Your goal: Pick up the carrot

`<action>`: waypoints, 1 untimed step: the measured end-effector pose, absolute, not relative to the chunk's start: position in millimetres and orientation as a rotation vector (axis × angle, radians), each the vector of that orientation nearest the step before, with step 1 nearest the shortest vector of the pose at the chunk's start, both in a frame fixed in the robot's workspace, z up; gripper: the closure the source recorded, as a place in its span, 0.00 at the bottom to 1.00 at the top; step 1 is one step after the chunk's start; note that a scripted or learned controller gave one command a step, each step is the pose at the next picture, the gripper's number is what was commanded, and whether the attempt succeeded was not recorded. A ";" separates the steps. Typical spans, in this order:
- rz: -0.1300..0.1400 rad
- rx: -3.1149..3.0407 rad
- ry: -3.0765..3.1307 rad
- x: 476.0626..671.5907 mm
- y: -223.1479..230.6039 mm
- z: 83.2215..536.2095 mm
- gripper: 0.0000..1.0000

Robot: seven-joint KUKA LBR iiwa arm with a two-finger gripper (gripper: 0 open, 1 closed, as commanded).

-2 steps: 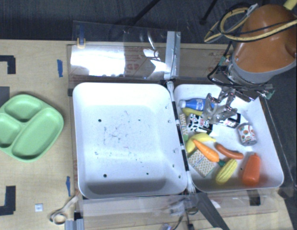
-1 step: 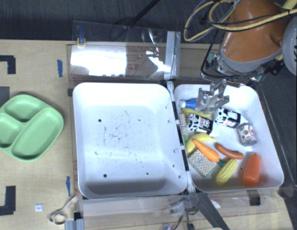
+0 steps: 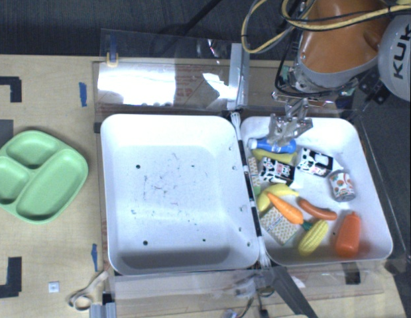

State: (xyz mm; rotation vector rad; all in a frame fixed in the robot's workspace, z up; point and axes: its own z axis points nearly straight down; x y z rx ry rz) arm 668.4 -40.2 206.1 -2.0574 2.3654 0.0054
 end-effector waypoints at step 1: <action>0.004 -2.104 2.323 668.7 -45.6 226.2 1.00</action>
